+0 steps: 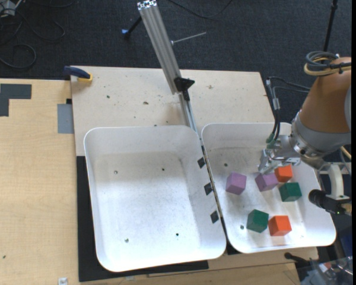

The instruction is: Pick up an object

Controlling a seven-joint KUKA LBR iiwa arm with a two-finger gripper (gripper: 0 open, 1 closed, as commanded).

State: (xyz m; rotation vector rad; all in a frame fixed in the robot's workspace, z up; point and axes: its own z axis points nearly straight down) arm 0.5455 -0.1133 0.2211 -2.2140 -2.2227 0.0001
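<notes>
In the right bin [237, 141] lie several small blocks: a purple block [236, 183] near the middle, a second purple block [266, 181] to its right, an orange block [283, 173], a green block [290, 192], another green block [257, 221] and another orange block [279, 225] near the front. My gripper [272, 162] hangs low over the bin, just above the second purple block and left of the upper orange block. Nothing shows between its fingers.
The left bin [101, 159] stands beside the right one, with a black-clipped divider [206, 186] between them. A slanted metal pole [163, 49] rises behind the bins. A blue and yellow clamp [78, 73] sits at the bench's back left.
</notes>
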